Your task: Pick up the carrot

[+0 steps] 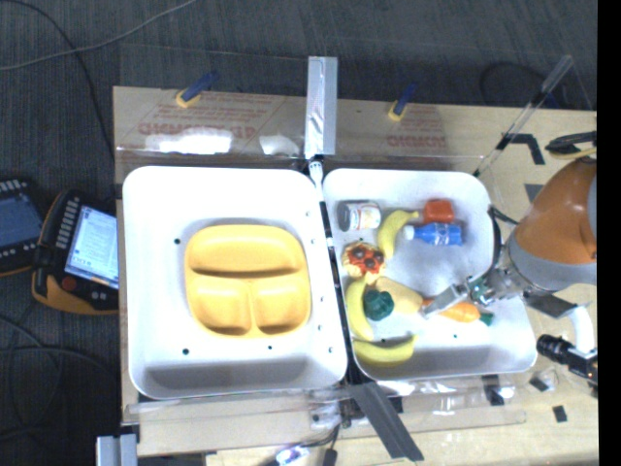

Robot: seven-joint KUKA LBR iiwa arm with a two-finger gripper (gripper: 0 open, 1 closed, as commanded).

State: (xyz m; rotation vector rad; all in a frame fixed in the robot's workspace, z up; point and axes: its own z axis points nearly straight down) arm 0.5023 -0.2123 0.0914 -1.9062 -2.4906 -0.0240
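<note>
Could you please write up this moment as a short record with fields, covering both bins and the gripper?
left bin: holds a yellow divided tray
right bin: two bananas, a small bottle, a white jar, a green toy, other toys
carrot: right bin, near its right wall
gripper: low over the carrot's left end; grasp unclear

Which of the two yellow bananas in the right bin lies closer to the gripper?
The lower yellow banana, curving along the bin's near edge beside the green toy, lies closer to the gripper. The other banana lies higher up, next to the blue bottle.
</note>
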